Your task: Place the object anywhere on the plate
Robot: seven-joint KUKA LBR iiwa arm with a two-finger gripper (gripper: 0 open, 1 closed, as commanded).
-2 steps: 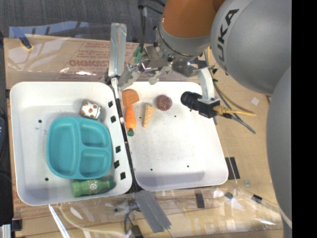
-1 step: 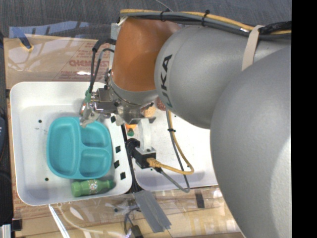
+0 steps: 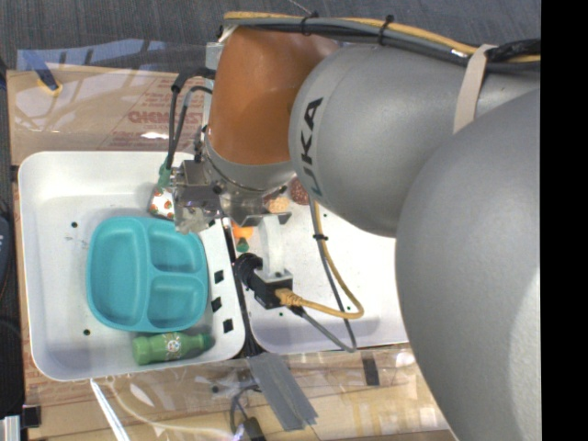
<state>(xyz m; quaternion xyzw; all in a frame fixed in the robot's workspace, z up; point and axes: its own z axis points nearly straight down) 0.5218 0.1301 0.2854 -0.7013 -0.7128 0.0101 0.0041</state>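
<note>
A teal divided plate (image 3: 147, 274) lies in the left white bin (image 3: 46, 246). The arm's orange band and grey wrist hang over the ridge between the two bins, and the gripper (image 3: 196, 214) sits low at the plate's upper right corner. A small red and white object (image 3: 163, 202) lies just left of the gripper, next to the plate's rim; I cannot tell whether it touches the gripper. The wrist hides what is under it.
A green bottle (image 3: 171, 344) lies on its side below the plate, near the left bin's front wall. A small orange piece (image 3: 241, 238) and a pale and reddish item (image 3: 292, 196) peek out from under the wrist in the right bin (image 3: 303, 338).
</note>
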